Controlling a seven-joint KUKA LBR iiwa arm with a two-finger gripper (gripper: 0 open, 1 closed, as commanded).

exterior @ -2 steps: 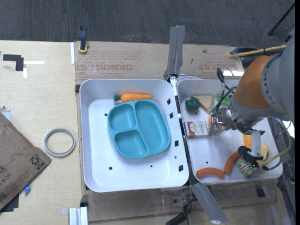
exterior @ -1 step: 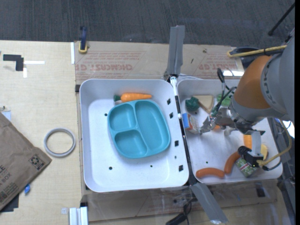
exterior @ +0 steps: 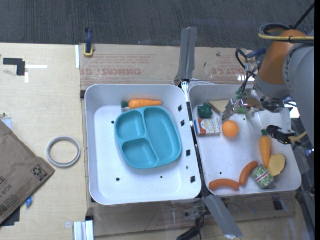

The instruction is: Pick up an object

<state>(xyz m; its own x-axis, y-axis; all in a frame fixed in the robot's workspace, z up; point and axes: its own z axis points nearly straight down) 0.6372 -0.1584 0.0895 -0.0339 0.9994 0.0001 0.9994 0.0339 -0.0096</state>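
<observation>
Gripper [exterior: 235,109] poised low over the right bin [exterior: 292,181], just at 12 o'clock of the orange ball [exterior: 230,129].

Metal fingers slightly spread, nothing pinched between them, tips hanging just above the ball and beside the small carton [exterior: 208,126], with a dark green piece [exterior: 204,110] at 12 o'clock of that carton. Farther toward 4 o'clock in the same bin: an upright carrot [exterior: 265,150], a yellowish slice [exterior: 277,164] just beside it, a green packet [exterior: 262,177], and two sausages [exterior: 248,172] [exterior: 224,184] along the bottom wall. In the left bin [exterior: 100,184], a blue divided plate [exterior: 148,137] near centre, with a second carrot [exterior: 145,103] lying flat at its 12 o'clock. On the bench at 9 o'clock, well apart from both bins, a tape roll [exterior: 63,151] and a brown cardboard box [exterior: 17,171].
</observation>
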